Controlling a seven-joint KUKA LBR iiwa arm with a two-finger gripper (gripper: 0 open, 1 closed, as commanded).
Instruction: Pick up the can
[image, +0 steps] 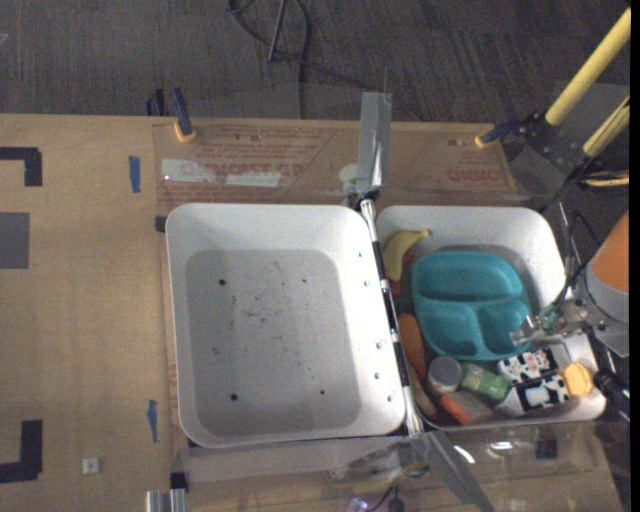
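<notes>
We can see the gripper (545, 325) hanging over the right bin (545, 232), near the teal divided tray's (470, 300) right edge, but honestly can't tell how it's set. The can (444, 375) sits upright near the bin's near-left corner, just beside a green bottle (487, 383) and an orange carrot-shaped toy (411, 345). We'd guess it's light, stiff and a bit slippery, so pinching across its round sides seems best. The left bin (190, 240) is smooth white plastic.
</notes>
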